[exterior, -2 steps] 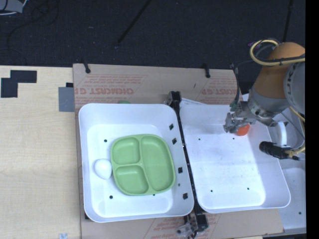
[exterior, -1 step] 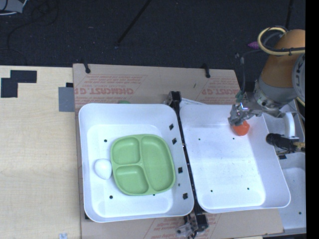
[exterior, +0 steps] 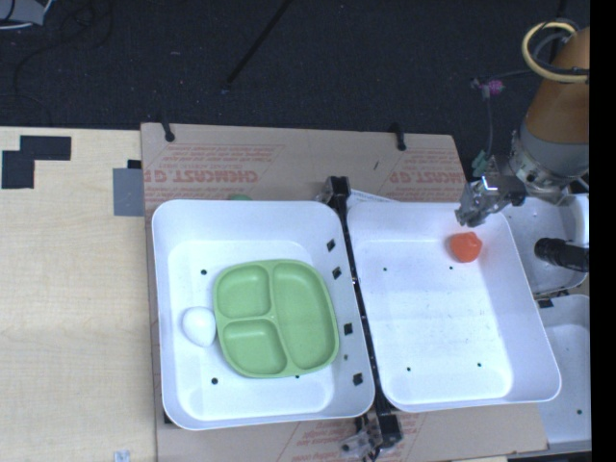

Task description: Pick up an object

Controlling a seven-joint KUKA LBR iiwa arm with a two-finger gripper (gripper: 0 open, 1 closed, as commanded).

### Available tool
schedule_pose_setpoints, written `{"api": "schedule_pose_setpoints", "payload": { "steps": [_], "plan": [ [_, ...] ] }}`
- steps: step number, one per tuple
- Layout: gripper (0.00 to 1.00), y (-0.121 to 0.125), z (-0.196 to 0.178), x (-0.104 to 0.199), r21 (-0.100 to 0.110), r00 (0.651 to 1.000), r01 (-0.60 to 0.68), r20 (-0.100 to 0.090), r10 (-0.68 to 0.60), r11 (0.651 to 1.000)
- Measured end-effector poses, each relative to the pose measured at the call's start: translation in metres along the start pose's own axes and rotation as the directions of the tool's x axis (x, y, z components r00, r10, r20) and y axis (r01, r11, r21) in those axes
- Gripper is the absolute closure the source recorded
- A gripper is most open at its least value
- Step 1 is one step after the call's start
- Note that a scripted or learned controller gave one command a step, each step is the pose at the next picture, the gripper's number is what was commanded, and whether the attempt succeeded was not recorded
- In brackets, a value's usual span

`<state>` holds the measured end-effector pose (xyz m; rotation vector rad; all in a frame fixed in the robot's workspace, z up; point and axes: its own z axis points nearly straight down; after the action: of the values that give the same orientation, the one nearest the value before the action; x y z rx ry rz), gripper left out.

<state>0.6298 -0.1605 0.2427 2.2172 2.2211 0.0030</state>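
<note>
You're on the approach: the end effector [exterior: 478, 203] hovers just above the small orange ball [exterior: 465, 247] in the right white bin [exterior: 462, 393]; grip unclear. Next, descend squarely over it.

A pale wooden surface [exterior: 67, 296] is lying left of the cardboard sheet [exterior: 289, 166], with dark carpet [exterior: 289, 46] stretching behind it.

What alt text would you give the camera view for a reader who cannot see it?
The gripper hangs over the far right corner of the right bin, just above and apart from a small orange ball lying there. The left bin holds a green divided plate with a white egg-shaped object at its left edge.
</note>
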Motion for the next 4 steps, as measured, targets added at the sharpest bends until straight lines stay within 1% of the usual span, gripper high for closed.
{"api": "schedule_pose_setpoints", "payload": {
  "steps": [1,2,3,4],
  "plan": [
    [1.0,-0.01,0.013,0.053,0.008,1.0,0.002,-0.003,-0.002,1.0],
    [1.0,-0.029,0.024,0.104,0.009,1.0,0.002,-0.004,-0.002,1.0],
    [1.0,-0.038,0.023,0.145,0.009,1.0,0.001,-0.003,-0.001,1.0],
    [1.0,-0.047,0.013,0.202,0.008,1.0,0.003,-0.003,-0.003,1.0]
  ]
}}
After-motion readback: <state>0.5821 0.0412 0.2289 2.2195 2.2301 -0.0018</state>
